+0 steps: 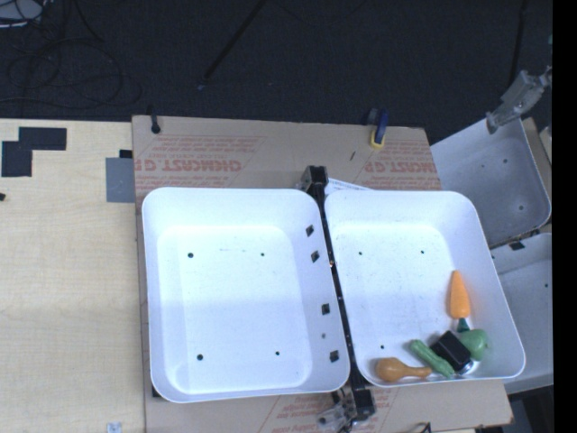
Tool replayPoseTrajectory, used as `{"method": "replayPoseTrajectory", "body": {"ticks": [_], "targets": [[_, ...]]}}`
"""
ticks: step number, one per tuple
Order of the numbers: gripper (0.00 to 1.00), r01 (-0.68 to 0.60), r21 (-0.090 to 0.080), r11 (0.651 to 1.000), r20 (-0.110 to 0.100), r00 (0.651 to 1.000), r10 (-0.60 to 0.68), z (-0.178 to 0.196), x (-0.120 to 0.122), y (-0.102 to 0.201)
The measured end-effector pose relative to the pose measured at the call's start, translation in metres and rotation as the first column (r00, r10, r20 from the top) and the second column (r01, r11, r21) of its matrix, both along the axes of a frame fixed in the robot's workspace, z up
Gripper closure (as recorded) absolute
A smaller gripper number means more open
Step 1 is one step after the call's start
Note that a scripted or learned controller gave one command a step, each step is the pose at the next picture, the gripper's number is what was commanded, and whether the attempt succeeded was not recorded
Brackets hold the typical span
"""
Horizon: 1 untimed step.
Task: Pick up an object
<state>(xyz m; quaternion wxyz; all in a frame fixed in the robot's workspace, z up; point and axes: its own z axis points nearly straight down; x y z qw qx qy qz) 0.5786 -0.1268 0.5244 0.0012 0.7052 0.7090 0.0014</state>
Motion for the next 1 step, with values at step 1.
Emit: {"method": "replayPoseTrajectory", "body": {"ticks": [1], "targets": [[0.0,0.008,-0.004,1.0,-0.001,1.0,-0.008,0.0136,0.0676,-0.0737]]}}
